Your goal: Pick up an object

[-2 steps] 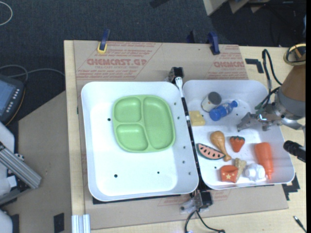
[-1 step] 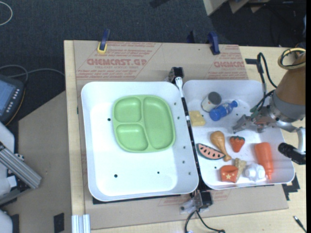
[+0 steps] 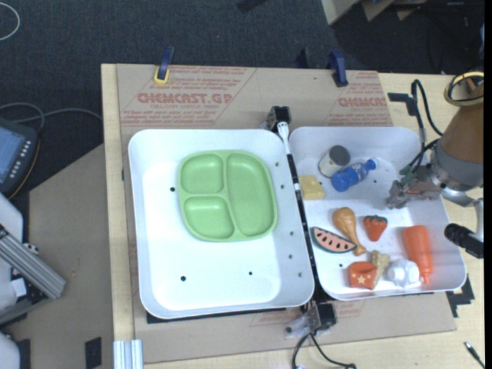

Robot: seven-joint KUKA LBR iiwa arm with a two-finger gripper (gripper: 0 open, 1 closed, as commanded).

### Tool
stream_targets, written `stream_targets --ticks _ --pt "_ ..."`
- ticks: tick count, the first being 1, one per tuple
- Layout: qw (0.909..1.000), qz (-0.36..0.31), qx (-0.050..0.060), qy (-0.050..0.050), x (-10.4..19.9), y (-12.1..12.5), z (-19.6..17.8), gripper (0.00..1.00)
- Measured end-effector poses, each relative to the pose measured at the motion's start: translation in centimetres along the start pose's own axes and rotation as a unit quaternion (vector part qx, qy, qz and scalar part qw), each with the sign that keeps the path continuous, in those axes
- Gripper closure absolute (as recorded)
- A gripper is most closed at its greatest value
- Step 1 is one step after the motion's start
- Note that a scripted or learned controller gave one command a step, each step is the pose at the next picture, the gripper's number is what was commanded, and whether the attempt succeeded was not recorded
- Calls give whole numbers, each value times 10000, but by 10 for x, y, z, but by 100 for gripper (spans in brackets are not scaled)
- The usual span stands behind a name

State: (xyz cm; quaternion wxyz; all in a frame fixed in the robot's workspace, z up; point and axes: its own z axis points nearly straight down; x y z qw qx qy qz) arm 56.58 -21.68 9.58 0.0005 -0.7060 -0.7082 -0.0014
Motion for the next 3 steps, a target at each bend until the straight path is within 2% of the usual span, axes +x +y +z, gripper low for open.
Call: stream_targets --ticks 2,3 --pt "10000 6 -35 -30 6 10 -98 100" --pt "10000 10 -27 -28 5 11 -132 100"
